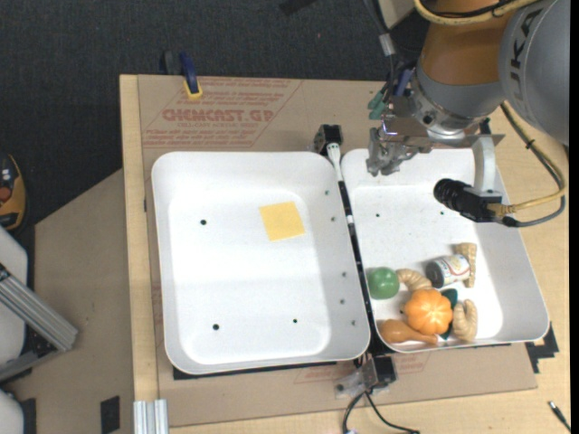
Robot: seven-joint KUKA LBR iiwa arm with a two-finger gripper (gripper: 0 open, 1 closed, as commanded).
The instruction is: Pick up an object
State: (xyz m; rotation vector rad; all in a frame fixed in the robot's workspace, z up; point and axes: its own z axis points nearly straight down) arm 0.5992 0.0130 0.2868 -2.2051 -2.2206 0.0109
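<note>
Pick not yet made — nothing lifted.
Gripper (387,163) hangs over the right bin's (412,217) far edge; claw state unclear.

I see dark carpet (181,16) behind my tan worktop (226,116), with an aluminium rail (36,319) at left.

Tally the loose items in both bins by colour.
Yellow: 1, slice
Green: 1, ball
Orange: 1, fruit
Tan: 3, pieces
White: 1, can
Total: 7
</note>
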